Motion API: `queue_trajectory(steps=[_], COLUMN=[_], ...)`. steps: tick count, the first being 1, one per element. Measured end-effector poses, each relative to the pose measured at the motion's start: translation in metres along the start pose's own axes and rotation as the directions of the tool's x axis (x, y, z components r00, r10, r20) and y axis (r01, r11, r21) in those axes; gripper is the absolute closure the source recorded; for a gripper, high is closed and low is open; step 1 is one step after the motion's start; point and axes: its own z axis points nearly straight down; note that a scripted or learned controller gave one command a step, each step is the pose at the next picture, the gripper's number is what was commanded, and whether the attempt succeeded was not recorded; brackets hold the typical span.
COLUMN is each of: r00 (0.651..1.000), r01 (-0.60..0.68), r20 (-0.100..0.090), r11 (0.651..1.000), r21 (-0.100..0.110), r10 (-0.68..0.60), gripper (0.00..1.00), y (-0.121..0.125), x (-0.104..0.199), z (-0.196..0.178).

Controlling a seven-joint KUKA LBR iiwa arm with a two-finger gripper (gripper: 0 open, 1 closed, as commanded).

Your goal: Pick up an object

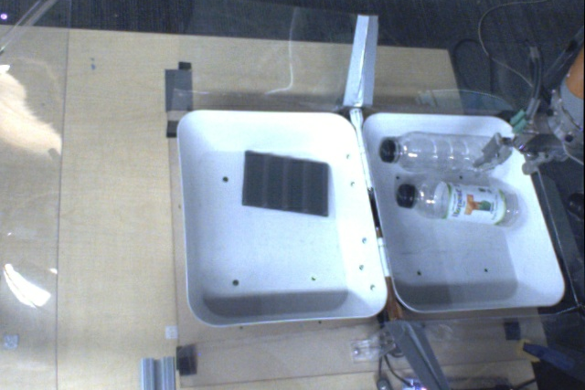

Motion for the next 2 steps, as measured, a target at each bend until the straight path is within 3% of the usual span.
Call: queue_trajectory(steps=[1,2], r00=[0.971,0.974], r01=[0.238,0.225], r20=[0.001,-0.035], r11=[0.971,0.971], r21=[-0.003,0.077], r10=[-0.238,-0.223], gripper=[0.0,0.0], y=[0.023,0.086], x=[0.027,0.01], z=[0.114,0.161])
